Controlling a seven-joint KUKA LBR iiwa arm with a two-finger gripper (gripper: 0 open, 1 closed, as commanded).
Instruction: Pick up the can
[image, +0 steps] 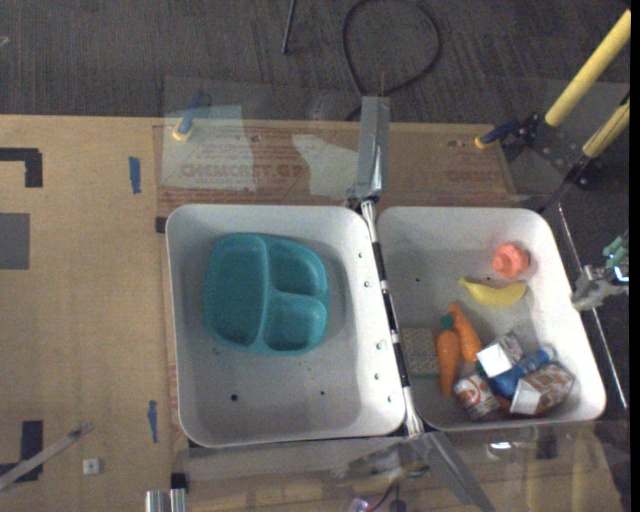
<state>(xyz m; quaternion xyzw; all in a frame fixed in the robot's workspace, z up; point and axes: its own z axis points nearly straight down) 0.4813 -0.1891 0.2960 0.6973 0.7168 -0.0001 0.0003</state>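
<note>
I see the can (477, 396) lower left of my gripper (600, 280) at frame right; finger state unclear.

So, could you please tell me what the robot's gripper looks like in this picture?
The gripper appears as a small, pale grey, metallic-looking piece with an irregular, angular outline, just outside the right-hand rim of the right bin. Its upper part carries a faint teal-green tint. It is too small and blurred to make out cables or markings.
</note>
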